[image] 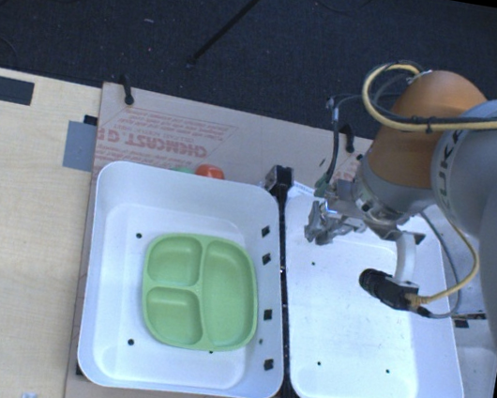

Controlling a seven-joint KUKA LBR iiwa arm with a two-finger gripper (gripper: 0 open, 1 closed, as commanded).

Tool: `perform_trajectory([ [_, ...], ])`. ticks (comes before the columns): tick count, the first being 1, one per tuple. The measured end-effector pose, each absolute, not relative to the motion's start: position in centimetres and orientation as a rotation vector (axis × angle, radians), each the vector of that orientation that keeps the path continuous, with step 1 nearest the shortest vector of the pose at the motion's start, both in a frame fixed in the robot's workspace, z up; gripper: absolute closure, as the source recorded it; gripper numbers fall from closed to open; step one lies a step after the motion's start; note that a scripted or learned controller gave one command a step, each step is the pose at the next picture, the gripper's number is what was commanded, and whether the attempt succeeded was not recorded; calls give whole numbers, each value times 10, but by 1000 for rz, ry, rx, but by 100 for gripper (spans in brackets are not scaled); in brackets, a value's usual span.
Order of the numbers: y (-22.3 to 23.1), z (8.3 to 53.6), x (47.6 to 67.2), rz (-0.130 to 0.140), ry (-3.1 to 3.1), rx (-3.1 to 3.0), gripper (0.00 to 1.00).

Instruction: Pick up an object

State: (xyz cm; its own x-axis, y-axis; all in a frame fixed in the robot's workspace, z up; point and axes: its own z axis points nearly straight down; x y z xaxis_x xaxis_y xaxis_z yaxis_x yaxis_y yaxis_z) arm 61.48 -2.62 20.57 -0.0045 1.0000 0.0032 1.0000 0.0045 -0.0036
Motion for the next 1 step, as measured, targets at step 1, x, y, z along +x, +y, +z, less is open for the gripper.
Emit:
perform_trajectory([
  [1, 28, 199, 615, 3, -2222, -2213, 100],
])
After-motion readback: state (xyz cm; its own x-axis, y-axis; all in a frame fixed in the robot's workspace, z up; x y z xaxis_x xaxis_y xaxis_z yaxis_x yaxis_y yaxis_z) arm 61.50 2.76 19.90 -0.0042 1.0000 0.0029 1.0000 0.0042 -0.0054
